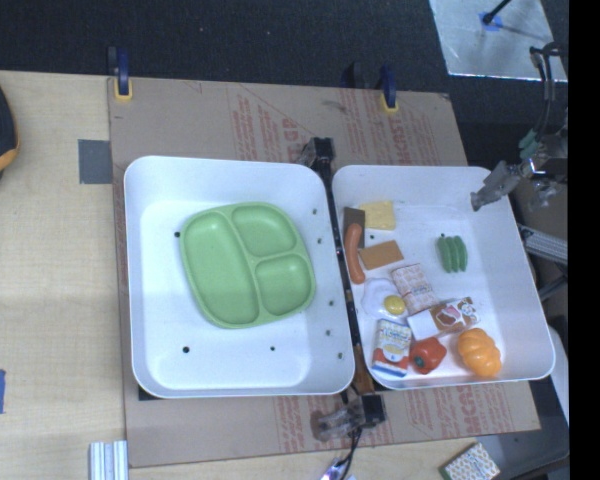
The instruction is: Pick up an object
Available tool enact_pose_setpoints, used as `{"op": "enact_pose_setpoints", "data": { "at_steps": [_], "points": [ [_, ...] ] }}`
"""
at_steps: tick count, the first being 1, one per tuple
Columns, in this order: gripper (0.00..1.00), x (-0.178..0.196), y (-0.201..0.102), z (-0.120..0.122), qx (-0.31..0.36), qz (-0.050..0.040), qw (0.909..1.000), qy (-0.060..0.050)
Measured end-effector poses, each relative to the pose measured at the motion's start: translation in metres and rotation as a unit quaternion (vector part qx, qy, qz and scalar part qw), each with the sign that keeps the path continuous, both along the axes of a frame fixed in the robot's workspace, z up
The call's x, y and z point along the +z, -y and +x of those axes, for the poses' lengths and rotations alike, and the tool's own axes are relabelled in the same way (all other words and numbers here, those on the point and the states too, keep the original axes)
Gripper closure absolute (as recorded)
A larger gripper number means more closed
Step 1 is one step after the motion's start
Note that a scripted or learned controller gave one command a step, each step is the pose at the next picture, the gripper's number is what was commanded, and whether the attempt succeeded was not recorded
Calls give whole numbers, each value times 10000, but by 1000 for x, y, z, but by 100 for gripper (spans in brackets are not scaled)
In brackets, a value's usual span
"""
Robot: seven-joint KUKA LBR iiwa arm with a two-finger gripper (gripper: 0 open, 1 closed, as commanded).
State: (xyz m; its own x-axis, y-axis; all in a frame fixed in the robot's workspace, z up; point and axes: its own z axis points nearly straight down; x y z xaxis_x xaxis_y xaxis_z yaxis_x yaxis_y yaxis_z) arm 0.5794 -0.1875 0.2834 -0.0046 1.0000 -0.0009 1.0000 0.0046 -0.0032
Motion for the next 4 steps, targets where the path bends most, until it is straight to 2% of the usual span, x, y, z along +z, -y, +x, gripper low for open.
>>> {"op": "enact_pose_setpoints", "data": {
  "at_steps": [1, 2, 3, 4],
  "points": [
    [0, -124, 25, 12, 3, -8, 10000, 16],
    [0, -193, 24, 24, 18, 0, 10000, -5],
    [100, -181, 24, 23, 23, 0, 10000, -12],
    [100, -192, -49, 13, 22, 8, 10000, -14]
  ]
}}
